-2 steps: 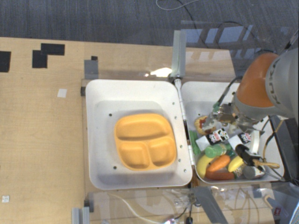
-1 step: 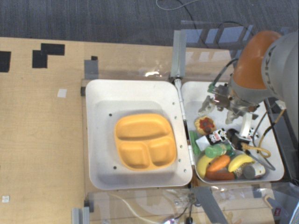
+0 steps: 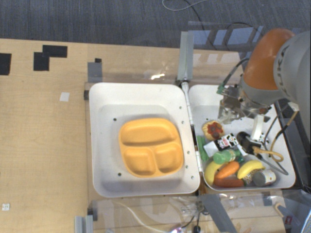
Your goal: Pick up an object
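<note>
The right bin (image 3: 204,98) holds a heap of toy food along its near side. A round red and yellow piece (image 3: 213,128) lies toward the bin's left wall. Close by sit a small black and white item (image 3: 225,142), a green piece (image 3: 223,157) and a white block (image 3: 209,148). Nearer the front are a banana (image 3: 211,172), an orange carrot (image 3: 227,169), a dark red sausage (image 3: 228,182), a second banana (image 3: 249,169) and a grey can (image 3: 263,178). My gripper (image 3: 227,113) hangs over the bin's middle, just up and right of the red and yellow piece, with nothing seen in it.
The left bin (image 3: 102,144) carries a yellow plate with three compartments (image 3: 150,146). A grey divider rail (image 3: 186,57) runs between the bins. The arm's grey body and orange band (image 3: 265,62) cover the right bin's far right part.
</note>
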`<state>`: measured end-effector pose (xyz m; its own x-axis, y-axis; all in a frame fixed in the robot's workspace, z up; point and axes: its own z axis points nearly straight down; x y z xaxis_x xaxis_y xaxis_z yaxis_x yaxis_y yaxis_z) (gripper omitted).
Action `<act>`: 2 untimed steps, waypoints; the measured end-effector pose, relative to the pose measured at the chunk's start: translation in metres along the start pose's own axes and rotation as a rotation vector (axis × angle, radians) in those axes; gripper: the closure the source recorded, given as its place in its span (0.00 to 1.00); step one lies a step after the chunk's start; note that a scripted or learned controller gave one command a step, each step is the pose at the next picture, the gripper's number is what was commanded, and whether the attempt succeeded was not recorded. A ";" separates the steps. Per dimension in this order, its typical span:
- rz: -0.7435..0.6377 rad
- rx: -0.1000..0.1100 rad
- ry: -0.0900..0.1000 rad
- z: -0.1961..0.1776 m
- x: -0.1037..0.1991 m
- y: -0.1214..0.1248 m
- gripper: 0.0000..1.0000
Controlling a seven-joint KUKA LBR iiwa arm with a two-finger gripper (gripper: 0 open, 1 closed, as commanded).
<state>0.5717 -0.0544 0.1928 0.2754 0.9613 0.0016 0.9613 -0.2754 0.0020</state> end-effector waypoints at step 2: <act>-0.023 -0.001 -0.001 -0.086 0.019 0.021 0.00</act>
<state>0.5972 -0.0417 0.2793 0.2528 0.9675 0.0001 0.9675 -0.2528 0.0029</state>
